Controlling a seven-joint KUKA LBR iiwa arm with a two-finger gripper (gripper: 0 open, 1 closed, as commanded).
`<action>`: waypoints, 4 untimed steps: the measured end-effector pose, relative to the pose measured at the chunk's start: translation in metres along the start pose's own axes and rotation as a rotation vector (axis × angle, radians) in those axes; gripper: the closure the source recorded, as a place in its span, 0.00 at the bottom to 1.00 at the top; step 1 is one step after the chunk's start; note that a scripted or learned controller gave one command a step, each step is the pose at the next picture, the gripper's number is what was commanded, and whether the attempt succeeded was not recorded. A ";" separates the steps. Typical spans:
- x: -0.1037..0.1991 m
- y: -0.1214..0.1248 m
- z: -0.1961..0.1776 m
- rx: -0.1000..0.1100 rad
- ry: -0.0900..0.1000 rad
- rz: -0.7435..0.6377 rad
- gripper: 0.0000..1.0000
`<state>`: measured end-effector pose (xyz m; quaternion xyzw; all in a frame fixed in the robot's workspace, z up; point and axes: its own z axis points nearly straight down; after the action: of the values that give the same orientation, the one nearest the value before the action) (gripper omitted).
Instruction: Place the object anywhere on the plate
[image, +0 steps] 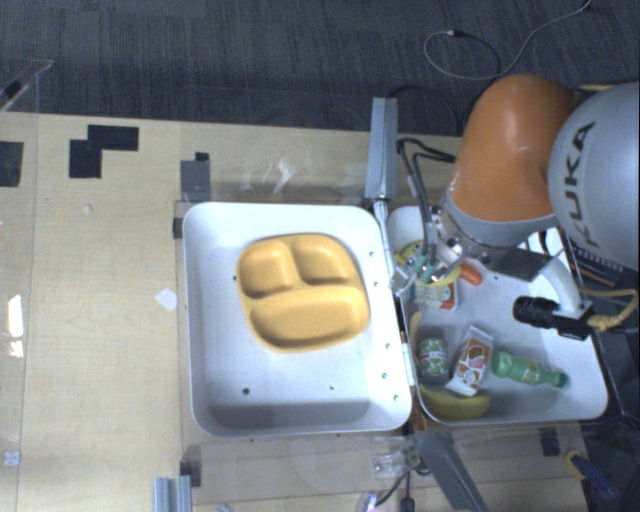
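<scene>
The jaws cannot be judged: the gripper (428, 268) is mostly hidden under the orange wrist of the arm (510, 150), low over the far left part of the right bin (590, 395), among wires and a small packet (440, 292).

At the near rim of this bin lies a banana (455, 405). Just behind it, in a row, are a green can (432, 357), a small carton (470, 362) and a green bottle (525, 370) lying on its side. They are close together, with little free room.

The left bin (210, 390) holds a yellow plate (300, 290) with three compartments, near its middle. White floor stays open around the plate, mostly on the near side.
</scene>
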<state>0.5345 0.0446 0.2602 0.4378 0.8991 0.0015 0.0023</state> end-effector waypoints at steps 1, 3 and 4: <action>0.025 0.043 0.010 -0.001 0.000 -0.023 1.00; 0.086 0.063 -0.006 -0.002 0.000 -0.237 1.00; 0.052 0.076 0.013 -0.001 0.000 -0.194 1.00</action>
<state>0.5621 0.1326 0.2477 0.3485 0.9373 0.0019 0.0025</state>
